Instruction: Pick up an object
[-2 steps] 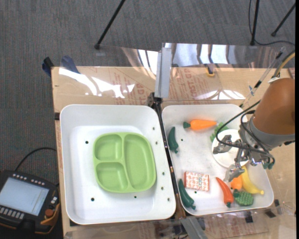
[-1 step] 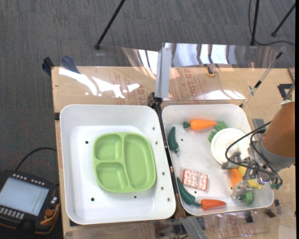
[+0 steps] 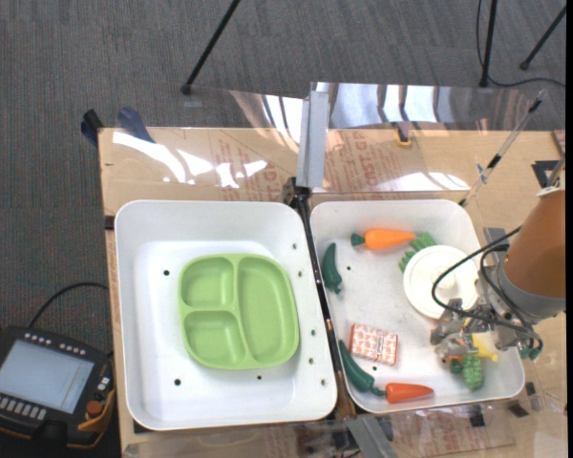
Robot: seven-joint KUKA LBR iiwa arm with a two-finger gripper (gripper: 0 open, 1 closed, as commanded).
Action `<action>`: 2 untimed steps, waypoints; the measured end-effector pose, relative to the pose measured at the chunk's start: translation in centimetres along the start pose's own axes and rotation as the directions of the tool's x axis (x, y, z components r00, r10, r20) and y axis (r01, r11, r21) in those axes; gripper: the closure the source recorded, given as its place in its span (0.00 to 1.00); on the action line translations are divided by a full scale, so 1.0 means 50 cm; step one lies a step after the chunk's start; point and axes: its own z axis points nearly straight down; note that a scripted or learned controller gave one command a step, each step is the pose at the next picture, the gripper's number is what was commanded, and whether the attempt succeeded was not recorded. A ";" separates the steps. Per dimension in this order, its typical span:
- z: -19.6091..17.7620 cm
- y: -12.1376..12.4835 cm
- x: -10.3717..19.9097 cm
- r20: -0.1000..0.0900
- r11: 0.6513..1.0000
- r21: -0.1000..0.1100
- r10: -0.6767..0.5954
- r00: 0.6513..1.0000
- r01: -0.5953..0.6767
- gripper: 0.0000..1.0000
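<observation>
Bright even light; glare on clear panel (image 3: 220,165); slightly soft focus.

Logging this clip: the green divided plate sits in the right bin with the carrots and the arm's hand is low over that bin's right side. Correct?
Not quite. The camera view shows the green divided plate in the left bin; the carrots and the hand are at the right bin.

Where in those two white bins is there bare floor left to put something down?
The left bin has a bare strip all around the green divided plate. In the right bin, there's a bare patch between the dark green vegetable, the carrot, the white plate and the snack packet. Its lower right corner is crowded around the gripper.
</observation>
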 end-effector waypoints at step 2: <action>0.019 0.092 -0.130 -0.002 0.997 0.001 0.072 0.997 -0.072 0.00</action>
